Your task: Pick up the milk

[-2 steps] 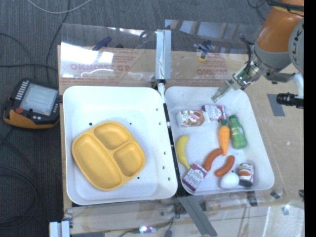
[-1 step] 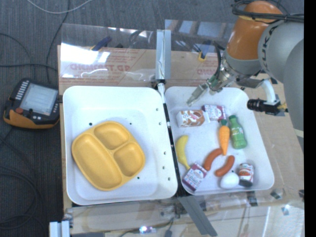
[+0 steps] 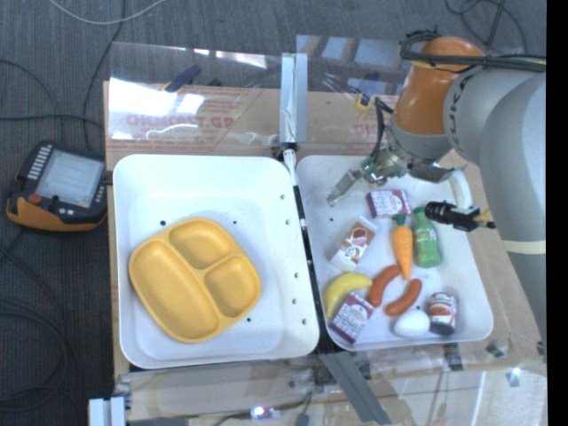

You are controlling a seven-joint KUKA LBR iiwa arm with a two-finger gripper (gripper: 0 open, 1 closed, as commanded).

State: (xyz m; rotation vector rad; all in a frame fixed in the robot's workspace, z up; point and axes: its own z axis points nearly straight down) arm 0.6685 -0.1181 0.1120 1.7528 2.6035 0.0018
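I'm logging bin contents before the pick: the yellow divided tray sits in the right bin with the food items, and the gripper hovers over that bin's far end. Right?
Not quite. The camera view shows the yellow divided tray in the left bin. The food items lie in the right bin, and the gripper does hover over that bin's far end.

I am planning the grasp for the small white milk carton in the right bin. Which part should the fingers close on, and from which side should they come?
Probably from above, closing on the two long side faces of the milk carton. It seems to lie flat and tilted, with free bin floor on its left; the carrot and banana lie close, so finger room there is tighter. The gripper hangs above and behind it.
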